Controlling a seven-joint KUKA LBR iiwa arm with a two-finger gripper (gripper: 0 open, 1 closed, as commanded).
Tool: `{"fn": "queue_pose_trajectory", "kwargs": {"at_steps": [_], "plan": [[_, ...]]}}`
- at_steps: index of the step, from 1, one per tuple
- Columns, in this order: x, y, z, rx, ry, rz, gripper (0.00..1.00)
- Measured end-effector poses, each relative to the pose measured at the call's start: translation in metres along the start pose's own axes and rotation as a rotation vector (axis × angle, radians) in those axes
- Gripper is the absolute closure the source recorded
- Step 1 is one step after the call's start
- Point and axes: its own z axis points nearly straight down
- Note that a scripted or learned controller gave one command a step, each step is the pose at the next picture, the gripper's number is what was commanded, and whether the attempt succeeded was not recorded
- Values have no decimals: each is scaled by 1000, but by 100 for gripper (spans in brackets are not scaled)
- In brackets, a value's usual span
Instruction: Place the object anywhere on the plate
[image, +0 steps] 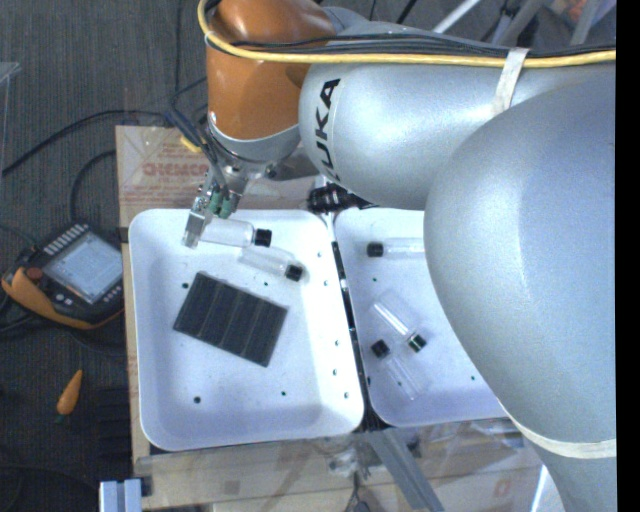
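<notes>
Big grey arm (520, 200) looms closest. Gripper (200, 225) at left bin's (150, 400) far edge, touching clear vial (232, 234); finger state, cannot tell. Dark ribbed plate (231, 318) just below. Advice: confirm grip, lift clear, short carry, release low over plate centre
</notes>
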Motion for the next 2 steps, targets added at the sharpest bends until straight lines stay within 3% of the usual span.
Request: {"fn": "queue_pose_trajectory", "kwargs": {"at_steps": [1, 2], "plan": [[33, -9, -14, -2, 1, -396, 100], [64, -24, -98, -3, -1, -693, 100]]}}
